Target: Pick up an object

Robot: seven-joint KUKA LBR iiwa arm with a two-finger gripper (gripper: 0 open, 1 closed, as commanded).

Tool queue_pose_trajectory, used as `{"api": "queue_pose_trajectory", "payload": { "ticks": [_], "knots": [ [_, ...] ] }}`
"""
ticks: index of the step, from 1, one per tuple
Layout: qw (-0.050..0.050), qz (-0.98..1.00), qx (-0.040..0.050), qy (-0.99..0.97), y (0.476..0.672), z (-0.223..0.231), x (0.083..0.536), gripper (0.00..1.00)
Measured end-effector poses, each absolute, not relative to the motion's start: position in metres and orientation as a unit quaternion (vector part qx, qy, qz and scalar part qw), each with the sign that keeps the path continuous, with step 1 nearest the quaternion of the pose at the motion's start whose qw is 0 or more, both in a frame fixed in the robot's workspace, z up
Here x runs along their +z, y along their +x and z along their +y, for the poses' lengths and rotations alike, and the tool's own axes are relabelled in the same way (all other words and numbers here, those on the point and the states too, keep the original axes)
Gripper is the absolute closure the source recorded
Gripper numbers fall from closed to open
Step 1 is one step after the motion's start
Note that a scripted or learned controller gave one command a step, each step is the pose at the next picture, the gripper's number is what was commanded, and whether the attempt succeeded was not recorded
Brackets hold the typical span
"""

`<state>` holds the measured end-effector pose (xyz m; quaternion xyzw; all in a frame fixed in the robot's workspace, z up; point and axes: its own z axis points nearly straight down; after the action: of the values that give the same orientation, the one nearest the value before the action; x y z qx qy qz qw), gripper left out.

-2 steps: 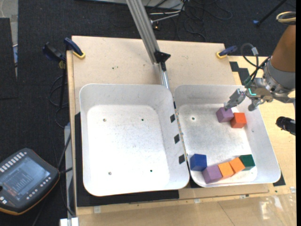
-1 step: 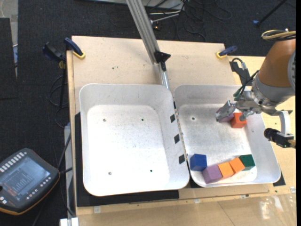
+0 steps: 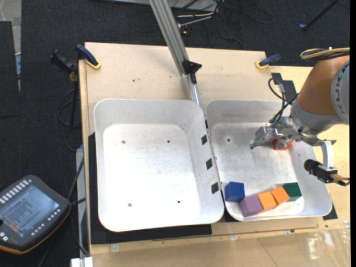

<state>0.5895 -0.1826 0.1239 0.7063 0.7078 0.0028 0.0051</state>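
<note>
Plywood bench (image 3: 144,65) on a dark floor carries two white bins side by side, the arm (image 3: 325,90) reaching over the right bin (image 3: 233,121). Gripper (image 3: 268,138) sits low in that bin's upper right part, metal fingers pointing left; how far the jaws stand open cannot be told, as the tips merge against the white floor. Red object (image 3: 282,144) lies just beside or under the gripper's right side, partly hidden; whether it sits between the fingers cannot be confirmed, so no hold is recorded. Along the near wall of the same bin lie four blocks in a row: blue block (image 3: 234,191), purple block (image 3: 250,204), orange block (image 3: 268,198) and green block (image 3: 292,191), the last three touching, all well apart from the gripper. Left bin (image 3: 111,115) lies beyond the divider. Judgement: the step in hand is the descent and grasp on the red object. Next move calls for a firm close centred on it, then a straight lift clear of the wall.
</note>
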Motion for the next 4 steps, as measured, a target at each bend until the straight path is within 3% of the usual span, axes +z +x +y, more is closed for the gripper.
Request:
{"api": "queue_pose_trajectory", "payload": {
  "ticks": [1,2,4],
  "knots": [
    [0.0,0.708,-0.0004,0.707,0.59,-0.182,0.094,0.0],
    [0.001,0.707,0.0004,0.707,0.59,-0.182,0.106,1.0],
    [0.004,0.708,0.0018,0.706,0.609,-0.182,0.207,1.0]
  ]
}}
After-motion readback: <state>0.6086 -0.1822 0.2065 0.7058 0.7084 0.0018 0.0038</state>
